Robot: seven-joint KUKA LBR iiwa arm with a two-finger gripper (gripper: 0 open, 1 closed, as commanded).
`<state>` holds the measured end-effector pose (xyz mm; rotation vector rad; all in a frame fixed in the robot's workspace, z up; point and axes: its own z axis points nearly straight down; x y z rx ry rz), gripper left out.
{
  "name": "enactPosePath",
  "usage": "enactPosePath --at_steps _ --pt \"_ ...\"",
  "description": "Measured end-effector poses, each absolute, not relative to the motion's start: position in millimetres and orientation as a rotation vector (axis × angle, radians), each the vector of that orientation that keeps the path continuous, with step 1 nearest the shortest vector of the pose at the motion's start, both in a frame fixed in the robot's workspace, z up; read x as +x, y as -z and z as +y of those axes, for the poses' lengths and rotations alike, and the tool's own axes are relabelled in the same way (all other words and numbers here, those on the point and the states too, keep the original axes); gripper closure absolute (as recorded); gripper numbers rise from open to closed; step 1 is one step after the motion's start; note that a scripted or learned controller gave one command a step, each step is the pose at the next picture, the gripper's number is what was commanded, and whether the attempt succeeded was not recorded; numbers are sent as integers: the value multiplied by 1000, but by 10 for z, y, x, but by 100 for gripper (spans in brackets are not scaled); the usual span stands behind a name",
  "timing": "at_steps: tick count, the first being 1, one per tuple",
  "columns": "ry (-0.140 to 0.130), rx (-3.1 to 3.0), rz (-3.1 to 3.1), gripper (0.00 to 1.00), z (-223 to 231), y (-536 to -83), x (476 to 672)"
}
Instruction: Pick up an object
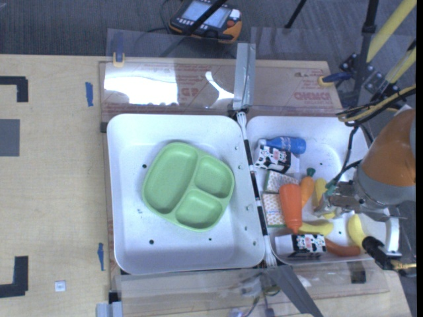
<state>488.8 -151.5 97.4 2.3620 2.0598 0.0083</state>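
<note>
The right bin (330, 140) holds a pile of toy food. A fat orange carrot (291, 207) lies in the middle, with a thinner carrot (307, 185) and a yellow piece (320, 190) beside it. A blue bottle (289, 144) and a cow-patterned carton (269, 157) lie at the far end. A banana (316, 228), a second cow-patterned carton (308, 244), a red pepper (344, 248) and a yellow lemon (355, 228) lie at the near end. My gripper (326, 203) hangs low over the pile, just right of the carrots and above the banana.
A green divided plate (188, 185) lies in the left bin (125, 243). Patterned flat packets (273, 202) lie along the right bin's left wall. The grey divider (254, 190) runs between the bins. The arm's orange band (395, 154) is above the right bin's right edge.
</note>
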Motion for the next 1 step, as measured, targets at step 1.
enactPosePath --at_steps 1 --pt "1 2407 2021 100 -707 -2132 4797"
